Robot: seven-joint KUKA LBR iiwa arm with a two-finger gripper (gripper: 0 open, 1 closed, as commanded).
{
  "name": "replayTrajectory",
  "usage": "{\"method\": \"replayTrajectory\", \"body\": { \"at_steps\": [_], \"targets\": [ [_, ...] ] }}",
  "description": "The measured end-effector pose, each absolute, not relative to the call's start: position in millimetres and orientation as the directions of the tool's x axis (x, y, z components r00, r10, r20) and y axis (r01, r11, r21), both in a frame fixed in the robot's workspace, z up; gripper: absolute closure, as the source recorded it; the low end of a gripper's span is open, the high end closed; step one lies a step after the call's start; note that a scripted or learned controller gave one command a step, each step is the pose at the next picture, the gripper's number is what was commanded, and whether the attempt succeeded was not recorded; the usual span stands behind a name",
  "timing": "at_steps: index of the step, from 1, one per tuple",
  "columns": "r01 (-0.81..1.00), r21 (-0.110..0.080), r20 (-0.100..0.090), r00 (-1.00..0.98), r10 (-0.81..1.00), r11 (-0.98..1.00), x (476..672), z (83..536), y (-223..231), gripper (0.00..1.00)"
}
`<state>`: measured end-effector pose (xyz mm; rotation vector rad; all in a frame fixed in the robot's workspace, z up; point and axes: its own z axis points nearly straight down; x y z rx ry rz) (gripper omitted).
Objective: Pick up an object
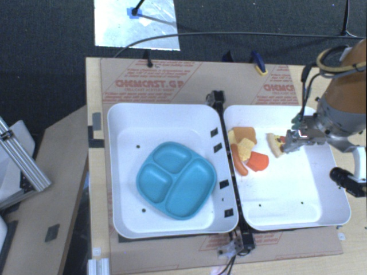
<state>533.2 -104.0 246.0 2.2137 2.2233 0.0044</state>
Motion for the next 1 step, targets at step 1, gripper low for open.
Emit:
{"method": "replayTrajectory", "body": {
  "at_steps": [1],
  "targets": [
    [1.000,0.001,0.001,-0.009,1.000,0.009,541.7,231.6,-52.7,1.00]
  ]
}}
